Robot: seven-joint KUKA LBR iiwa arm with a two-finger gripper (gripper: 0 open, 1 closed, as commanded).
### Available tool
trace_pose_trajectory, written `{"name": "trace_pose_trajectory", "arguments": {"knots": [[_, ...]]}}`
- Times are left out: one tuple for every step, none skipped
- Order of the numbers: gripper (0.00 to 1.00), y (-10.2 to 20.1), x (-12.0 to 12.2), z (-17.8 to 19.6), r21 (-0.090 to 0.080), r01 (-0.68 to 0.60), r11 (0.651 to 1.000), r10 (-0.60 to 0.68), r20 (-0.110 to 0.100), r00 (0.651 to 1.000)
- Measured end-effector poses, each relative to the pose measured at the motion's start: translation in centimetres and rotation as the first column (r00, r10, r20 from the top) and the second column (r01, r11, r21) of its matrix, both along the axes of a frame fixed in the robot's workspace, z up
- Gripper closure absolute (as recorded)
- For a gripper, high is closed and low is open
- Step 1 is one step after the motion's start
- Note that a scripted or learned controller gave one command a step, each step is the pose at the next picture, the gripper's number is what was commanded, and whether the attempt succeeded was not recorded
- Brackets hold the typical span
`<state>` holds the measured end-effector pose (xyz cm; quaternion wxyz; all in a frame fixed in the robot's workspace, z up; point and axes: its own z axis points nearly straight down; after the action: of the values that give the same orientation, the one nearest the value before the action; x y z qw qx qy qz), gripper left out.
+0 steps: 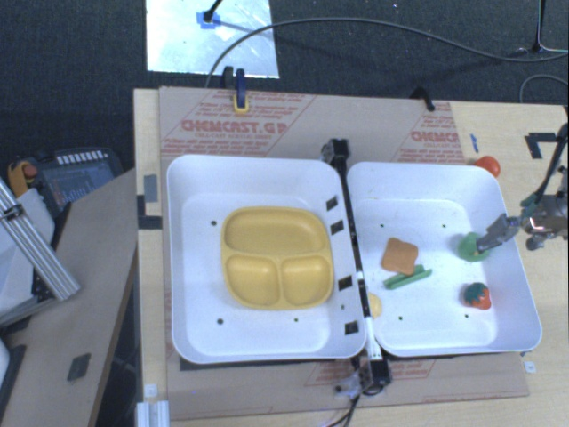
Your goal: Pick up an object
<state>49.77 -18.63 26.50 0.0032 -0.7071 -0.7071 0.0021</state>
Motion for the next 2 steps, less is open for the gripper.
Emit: {"name": "trace_pose_trajectory", "arguments": {"knots": [[0.0,0.0,0.2,0.5,-0.002,-0.003,1.0,0.003,0.009,1.0],[0.0,-0.2,-0.5,-4.0,-0.002,-0.001,1.0,0.001,0.008,1.0]]}}
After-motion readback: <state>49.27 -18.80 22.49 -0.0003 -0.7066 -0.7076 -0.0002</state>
